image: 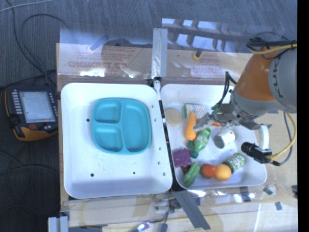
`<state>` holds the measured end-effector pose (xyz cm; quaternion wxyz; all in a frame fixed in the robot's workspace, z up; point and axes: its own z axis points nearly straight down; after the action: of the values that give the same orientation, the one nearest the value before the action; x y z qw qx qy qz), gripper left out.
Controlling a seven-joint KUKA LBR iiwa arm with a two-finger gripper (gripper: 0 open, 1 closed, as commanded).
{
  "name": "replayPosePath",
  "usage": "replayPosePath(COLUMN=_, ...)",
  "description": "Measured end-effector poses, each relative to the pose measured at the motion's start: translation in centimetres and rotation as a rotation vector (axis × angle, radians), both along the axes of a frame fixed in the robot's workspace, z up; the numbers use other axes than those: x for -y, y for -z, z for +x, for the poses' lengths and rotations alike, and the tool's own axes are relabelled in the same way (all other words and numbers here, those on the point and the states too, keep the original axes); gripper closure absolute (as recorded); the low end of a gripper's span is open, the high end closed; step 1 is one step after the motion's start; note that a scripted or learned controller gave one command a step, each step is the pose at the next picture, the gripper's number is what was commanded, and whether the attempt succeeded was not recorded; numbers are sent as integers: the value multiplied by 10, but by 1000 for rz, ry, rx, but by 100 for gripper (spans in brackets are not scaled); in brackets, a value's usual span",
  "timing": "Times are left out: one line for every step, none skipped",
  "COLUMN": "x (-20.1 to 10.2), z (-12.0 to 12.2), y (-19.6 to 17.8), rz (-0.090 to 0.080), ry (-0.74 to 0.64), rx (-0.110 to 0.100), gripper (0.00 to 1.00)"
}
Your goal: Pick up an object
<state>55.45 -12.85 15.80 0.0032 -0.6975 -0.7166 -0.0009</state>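
Two things we cannot settle at the gripper (218, 116) itself: whether it is open or shut, and whether anything sits in it, because the wrist hardware blurs into the toys beneath it. It hovers low in the upper middle of the right bin (258, 178), with the carrot (191, 125) just at its nine o'clock and the green bottle (202, 139) at its seven o'clock. A white cup (225, 138) lies just at its five o'clock, close under the wrist. Further out, a round beige disc (172, 115) rests at nine o'clock against the bin's left wall, and a small patterned packet (192, 109) sits near ten o'clock. Toward six and seven o'clock along the bin's near edge we see a purple piece (181, 156), a green pepper (191, 173), a tomato (208, 170), an orange fruit (223, 172) and a small can with a green label (236, 162). The grey arm (285, 81) with its orange band (256, 79) comes in from three o'clock. Well away at nine o'clock, the left bin (77, 178) holds a blue divided plate (120, 125), and a teach pendant (33, 114) lies on the floor beyond it. We judge this to be the approach or grasp attempt, with no object yet shown lifted. Next the tool would need to centre on one piece, likely the carrot or bottle, close firmly and rise straight up without dragging neighbours.
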Motion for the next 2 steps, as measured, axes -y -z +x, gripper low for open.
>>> replayPosePath(x=-11, z=36, y=68, rz=-11, ry=-68, rx=13, gripper=0)
replayPosePath(x=-13, z=37, y=57, rz=-8, ry=-69, rx=17, gripper=100)
